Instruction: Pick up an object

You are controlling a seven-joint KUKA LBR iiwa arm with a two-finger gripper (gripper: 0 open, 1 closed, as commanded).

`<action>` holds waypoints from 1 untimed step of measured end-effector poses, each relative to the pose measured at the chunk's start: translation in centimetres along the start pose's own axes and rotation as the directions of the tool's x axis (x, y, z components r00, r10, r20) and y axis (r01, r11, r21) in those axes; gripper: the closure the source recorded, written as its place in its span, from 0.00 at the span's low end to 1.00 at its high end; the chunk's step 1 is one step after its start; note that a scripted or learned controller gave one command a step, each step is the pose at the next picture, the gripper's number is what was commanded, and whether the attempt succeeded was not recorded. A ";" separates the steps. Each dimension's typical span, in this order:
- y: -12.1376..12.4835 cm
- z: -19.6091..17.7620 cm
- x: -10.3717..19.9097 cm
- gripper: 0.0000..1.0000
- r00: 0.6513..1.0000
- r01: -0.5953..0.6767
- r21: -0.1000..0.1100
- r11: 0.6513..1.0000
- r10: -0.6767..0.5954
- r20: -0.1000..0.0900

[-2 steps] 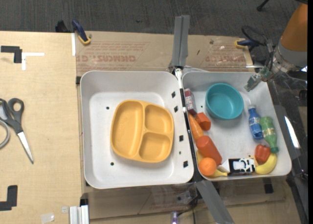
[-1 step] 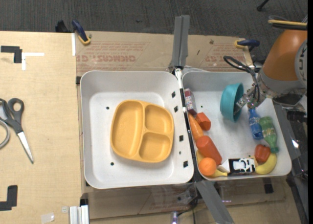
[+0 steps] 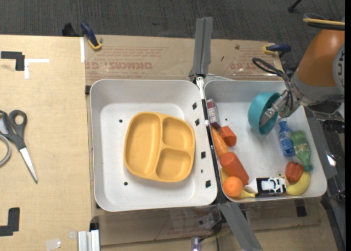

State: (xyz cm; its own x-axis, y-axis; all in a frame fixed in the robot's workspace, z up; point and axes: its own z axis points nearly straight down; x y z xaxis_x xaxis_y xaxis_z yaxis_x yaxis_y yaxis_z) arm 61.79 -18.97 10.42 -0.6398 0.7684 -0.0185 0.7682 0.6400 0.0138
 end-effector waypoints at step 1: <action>2.1 0.0 -1.2 0.00 1.000 -0.018 -0.001 1.000 0.018 0.004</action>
State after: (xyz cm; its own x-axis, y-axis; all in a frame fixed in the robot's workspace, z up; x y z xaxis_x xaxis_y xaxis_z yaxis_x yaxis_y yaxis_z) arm 64.19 -18.59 10.51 -0.6260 0.7795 -0.0221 0.7794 0.6263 0.0149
